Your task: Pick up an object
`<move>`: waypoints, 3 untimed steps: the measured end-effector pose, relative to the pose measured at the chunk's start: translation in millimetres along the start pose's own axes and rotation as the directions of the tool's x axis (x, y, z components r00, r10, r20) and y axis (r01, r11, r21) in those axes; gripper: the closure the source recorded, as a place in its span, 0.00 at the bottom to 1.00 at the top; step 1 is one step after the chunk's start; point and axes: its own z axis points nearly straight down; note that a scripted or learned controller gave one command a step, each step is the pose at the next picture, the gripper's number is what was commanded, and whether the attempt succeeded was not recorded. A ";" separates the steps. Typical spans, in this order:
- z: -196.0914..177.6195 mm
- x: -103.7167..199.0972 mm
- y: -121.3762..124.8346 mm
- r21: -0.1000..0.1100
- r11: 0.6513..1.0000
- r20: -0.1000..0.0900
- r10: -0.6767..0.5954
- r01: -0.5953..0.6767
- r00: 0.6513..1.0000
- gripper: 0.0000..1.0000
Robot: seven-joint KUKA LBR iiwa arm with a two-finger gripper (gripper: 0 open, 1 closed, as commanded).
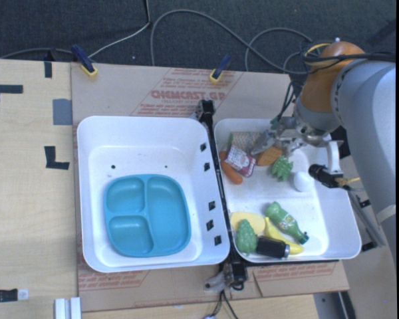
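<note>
Grey metal gripper [274, 143] reaches into the right bin [332, 241] at its 12 o'clock part; whether it is open or closed I cannot tell. Just beside it lie a red packet [240, 160], an orange carrot [231, 174] and a green toy [281, 167]. The left bin [96, 141] carries a blue divided plate [147, 214].

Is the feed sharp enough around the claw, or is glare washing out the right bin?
Camera view: lighting is even and soft, with no hard shadows; the right bin is bright white but its toys read clearly; the claw is slightly soft and cluttered against the items under it, so its tips are hard to make out; the blue tray is crisp.
</note>
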 end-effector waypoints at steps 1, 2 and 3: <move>-9.5 0.4 0.1 0.001 1.000 0.001 -0.001 0.001 1.000 1.00; -35.9 24.2 9.4 0.001 1.000 -0.002 0.001 -0.001 1.000 1.00; -98.4 86.8 -40.3 0.003 1.000 -0.003 0.000 0.000 1.000 1.00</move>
